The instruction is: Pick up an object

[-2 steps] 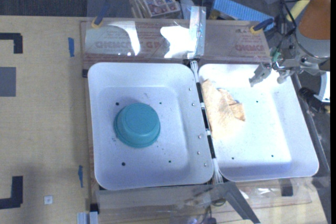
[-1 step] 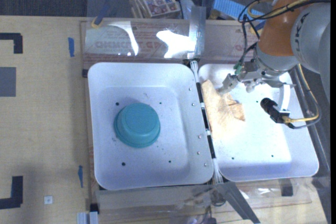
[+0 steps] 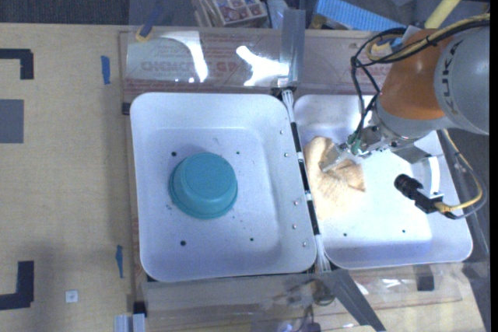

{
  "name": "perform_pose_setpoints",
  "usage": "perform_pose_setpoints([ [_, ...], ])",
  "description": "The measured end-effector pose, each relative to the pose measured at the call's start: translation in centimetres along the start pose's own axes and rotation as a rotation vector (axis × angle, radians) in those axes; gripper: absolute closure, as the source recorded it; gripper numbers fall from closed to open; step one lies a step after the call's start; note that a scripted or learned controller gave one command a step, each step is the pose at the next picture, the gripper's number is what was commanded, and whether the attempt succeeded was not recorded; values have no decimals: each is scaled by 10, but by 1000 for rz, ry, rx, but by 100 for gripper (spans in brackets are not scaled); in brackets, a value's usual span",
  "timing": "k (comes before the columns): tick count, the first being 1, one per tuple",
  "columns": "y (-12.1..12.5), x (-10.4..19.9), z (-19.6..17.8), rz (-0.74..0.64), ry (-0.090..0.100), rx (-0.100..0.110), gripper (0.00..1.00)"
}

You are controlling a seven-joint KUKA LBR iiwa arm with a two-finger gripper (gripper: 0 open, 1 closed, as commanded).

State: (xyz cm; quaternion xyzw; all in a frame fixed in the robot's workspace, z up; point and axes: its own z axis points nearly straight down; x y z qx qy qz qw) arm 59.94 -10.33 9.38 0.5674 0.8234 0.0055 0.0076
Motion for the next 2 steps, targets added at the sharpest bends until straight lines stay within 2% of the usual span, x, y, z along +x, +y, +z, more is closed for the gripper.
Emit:
perform_pose_setpoints([
  [1,1,-2,-12,4,-1,-6,100],
  [2,1,-2,-12,4,-1,-6,0],
])
